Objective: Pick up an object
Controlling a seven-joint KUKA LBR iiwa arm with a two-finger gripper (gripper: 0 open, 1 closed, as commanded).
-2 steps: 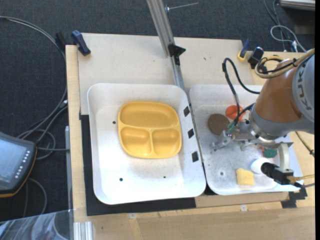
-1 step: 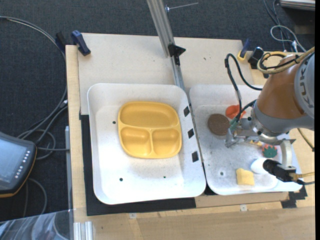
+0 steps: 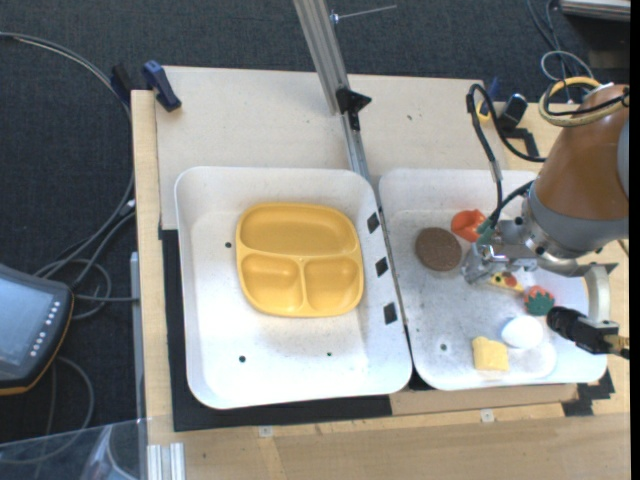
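The right bin (image 3: 440, 353) holds a brown round disc (image 3: 438, 249), an orange-red piece (image 3: 466, 224), a small orange and green toy (image 3: 539, 299), a white ball (image 3: 521, 332) and a pale yellow block (image 3: 489, 354). My gripper (image 3: 487, 264) hangs low over the bin, just right of the brown disc and below the orange-red piece. A small yellow and red bit (image 3: 505, 280) lies right beside it. The arm's wrist hides the fingers from above.
The left bin (image 3: 205, 298) carries a yellow three-compartment plate (image 3: 298, 259). A metal pole (image 3: 325, 43) slants up from between the bins. Cables (image 3: 495, 133) and black clamps sit at the bench's right side; a blue clip (image 3: 160, 84) lies at its far left corner.
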